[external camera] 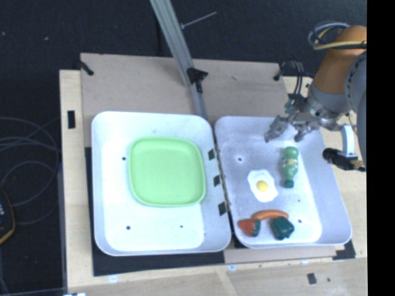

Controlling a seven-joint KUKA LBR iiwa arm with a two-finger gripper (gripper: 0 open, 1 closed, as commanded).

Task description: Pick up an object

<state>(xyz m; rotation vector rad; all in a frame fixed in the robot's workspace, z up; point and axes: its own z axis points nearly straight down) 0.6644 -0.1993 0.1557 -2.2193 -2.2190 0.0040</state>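
My gripper (pixel 285 132) hangs over the far part of the right bin (pixel 244 134), its two fingers spread apart with nothing between them. Just below it lies a green bottle (pixel 289 166), upright along the bin's length. A fried egg (pixel 263 186) lies to the bottle's left. Near the bin's front edge sit a red-orange sausage (pixel 266 215), a small red piece (pixel 249 227) and a dark green-blue object (pixel 282 228).
The left bin (pixel 111 227) holds a light green square plate (pixel 166 171). A grey metal pole (pixel 176 39) slants down from the top to the gap between the bins. Black clips line the divide between the bins.
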